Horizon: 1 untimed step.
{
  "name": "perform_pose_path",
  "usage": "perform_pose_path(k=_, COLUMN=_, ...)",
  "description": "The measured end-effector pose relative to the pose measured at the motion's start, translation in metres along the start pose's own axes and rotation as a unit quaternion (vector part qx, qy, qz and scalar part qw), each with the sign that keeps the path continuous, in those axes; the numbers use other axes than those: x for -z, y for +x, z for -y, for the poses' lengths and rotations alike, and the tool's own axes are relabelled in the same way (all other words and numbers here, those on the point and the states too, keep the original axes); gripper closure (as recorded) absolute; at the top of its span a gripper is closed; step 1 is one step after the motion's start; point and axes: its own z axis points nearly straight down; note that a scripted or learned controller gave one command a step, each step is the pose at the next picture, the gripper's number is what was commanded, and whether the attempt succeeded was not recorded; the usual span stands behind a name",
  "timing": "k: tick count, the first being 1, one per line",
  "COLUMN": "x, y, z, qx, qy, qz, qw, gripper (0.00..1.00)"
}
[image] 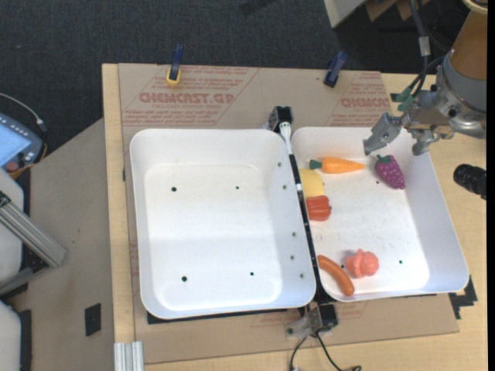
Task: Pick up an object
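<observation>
The gripper (400, 139) is held above the right bin, jaws spread and empty; the purple grapes (390, 171) lie just below them.

Red lettering stood printed on the brown cardboard sheet (232, 91) under the two bins. In the upper middle of the frame, above the left bin, it read "CHEMCAST GP", with smaller lines too blurred to read. The same print recurred at upper right, its start covered by the right bin.
</observation>
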Motion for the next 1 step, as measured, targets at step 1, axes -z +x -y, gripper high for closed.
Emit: perform_pose_path(k=1, x=-0.1709, y=-0.0454, z=0.0492, qx=-0.002, qy=0.018, qz=-0.003, qw=0.9998, gripper=0.00)
